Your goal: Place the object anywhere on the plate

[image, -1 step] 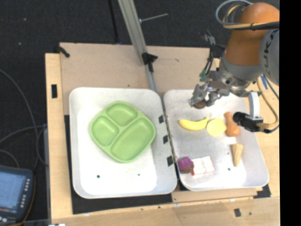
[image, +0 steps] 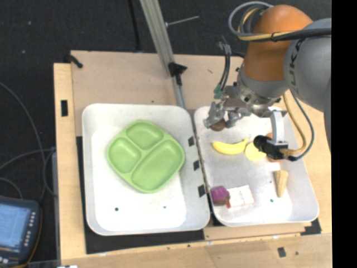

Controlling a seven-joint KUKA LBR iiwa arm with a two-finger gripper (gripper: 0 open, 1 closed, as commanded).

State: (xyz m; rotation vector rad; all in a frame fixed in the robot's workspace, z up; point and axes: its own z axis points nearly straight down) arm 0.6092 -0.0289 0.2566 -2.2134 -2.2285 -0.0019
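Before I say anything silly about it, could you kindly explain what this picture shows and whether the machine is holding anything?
You are looking down at a slant from one fixed camera above a bench. The grey and orange machine on the right is a robot arm; its claw hangs over the right bin. I cannot tell whether it grips anything. That bin holds a banana, a purple piece, a small white box and a cone. The left bin holds a green divided plate, where an object should end up.
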